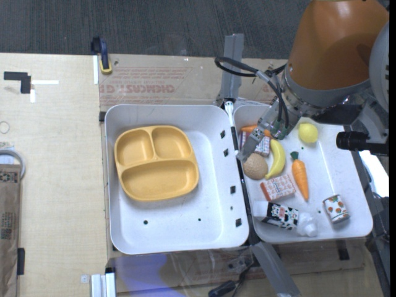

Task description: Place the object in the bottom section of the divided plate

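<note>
Here, from my one camera looking down on the bench (49, 166), I see the yellow divided plate (156, 163) lying in the left bin (173, 228), and all three of its sections are bare; the wide bottom section, the one nearest me in the view, has nothing in it yet; so nothing of the placing is done. The arm comes in from the right, its orange band large at the top of the view, and the hand (257, 142) is down at the near-left corner of the right bin (352, 221), among the clutter there; I cannot tell whether it is apart or together, since the arm's own bulk and cables hide much of it, and I see nothing clearly clamped in it. Just below it sits a brown round thing (254, 166), touching or nearly touching a banana (277, 158); a carrot (299, 175) lies just beside the banana, a lemon (307, 132) further back, a red-and-white packet (278, 186), a small cow-print carton (282, 215) and a can (335, 208) toward the front. Which of these is the object I cannot say; my guess is the brown one, as it is nearest the hand. Left to do, as I judge it: secure a grasp, lift, carry across the wall between the bins, and set down in the bottom section.
</note>
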Robot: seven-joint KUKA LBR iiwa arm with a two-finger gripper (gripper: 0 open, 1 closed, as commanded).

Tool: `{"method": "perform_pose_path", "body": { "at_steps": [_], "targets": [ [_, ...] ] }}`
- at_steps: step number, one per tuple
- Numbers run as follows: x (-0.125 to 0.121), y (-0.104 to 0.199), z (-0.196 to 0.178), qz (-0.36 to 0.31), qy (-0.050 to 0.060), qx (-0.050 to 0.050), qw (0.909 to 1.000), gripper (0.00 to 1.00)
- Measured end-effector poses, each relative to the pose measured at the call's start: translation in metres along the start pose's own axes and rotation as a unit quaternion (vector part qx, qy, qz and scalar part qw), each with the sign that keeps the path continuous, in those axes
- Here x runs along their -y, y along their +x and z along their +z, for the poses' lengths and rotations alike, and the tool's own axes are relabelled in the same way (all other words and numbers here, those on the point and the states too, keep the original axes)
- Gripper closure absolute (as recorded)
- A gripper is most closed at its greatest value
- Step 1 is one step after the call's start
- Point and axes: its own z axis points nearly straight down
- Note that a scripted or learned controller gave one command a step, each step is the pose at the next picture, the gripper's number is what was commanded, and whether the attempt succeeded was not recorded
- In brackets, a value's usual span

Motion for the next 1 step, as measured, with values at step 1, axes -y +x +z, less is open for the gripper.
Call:
{"method": "perform_pose_path", "body": {
  "at_steps": [1],
  "targets": [
    [-0.0458, 0.0285, 0.0212, -0.071, 0.001, -0.001, 0.9975, 0.00]
  ]
}}
